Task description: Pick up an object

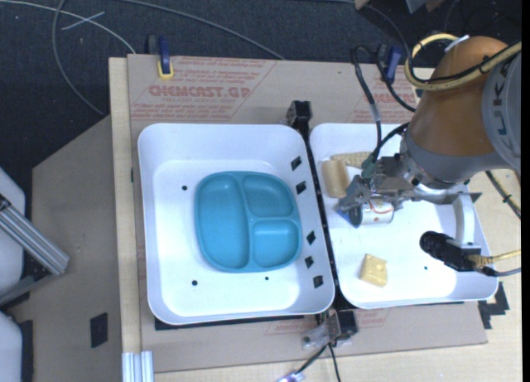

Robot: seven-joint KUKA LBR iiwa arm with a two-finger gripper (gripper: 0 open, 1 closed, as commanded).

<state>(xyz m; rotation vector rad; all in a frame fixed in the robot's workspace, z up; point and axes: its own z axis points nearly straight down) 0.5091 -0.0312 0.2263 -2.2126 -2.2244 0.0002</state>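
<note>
**CLAW LOW IN THE RIGHT BIN, TWO PALE PIECES CLOSE BY**

Seen from above the bench, my claw (pixel 363 196) hangs low inside the right bin (pixel 410 285), in the half nearer the wall it shares with its neighbour. My grey arm, with its orange band (pixel 457 94), reaches in from the view's right and covers much of that bin's upper right part. Whether the claw is apart or together I cannot tell, because my own wrist blocks it from this angle.

Two things that could be picked up lie on the white floor of the same bin. A tan block (pixel 334 176) sits just beside the claw, on the view's left, near the bin's upper left corner and close to the dividing wall. I cannot tell whether the claw touches it. A yellow wedge (pixel 373 270) lies nearer the bin's lower edge, below the claw in the view and apart from it.

The left bin (pixel 166 206) holds a blue divided plate (pixel 248 221). It has three compartments, lies flat near the middle of the bin and is well apart from the claw.

Both bins stand side by side on a brown board (pixel 224 82) printed with red lettering. A blue clamp (pixel 165 55) grips the board's upper edge on the view's left. Thin cables (pixel 91 7) trail over the dark floor beyond it.
</note>
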